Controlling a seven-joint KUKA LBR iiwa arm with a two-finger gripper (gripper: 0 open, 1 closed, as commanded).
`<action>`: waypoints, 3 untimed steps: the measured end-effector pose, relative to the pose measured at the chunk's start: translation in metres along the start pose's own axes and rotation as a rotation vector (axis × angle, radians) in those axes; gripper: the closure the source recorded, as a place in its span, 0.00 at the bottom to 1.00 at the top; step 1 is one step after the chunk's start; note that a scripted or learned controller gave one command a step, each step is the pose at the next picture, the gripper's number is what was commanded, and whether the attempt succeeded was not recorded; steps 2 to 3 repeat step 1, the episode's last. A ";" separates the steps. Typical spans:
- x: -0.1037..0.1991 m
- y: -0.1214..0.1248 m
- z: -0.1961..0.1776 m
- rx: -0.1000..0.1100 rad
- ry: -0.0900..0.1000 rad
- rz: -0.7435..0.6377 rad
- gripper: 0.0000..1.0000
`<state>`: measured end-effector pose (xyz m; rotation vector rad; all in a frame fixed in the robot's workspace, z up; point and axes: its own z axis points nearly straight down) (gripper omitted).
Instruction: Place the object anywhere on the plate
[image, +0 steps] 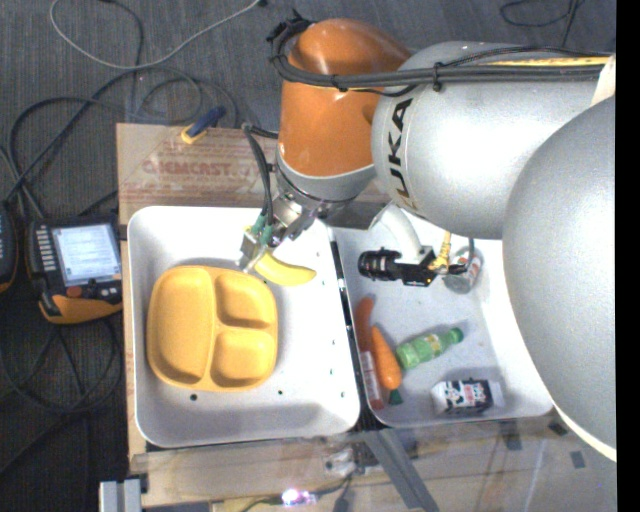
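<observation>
A yellow divided plate lies in the left bin. A yellow banana sits just past the plate's upper right rim, over the bin floor. My gripper reaches down from the orange wrist, and its tips meet the banana's left end. It looks shut on the banana there. The rest of the banana sticks out to the right, clear of the plate's compartments.
The right bin holds an orange carrot, a green bottle, a small black-and-white carton and a thin red piece by the divider. The arm's large grey body covers the upper right.
</observation>
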<state>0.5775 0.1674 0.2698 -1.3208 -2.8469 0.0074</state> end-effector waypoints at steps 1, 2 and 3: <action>0.000 0.000 0.000 0.001 -0.001 0.001 0.00; 0.000 0.000 0.000 0.001 -0.001 0.001 0.00; 0.000 0.000 0.000 0.001 -0.001 0.001 0.00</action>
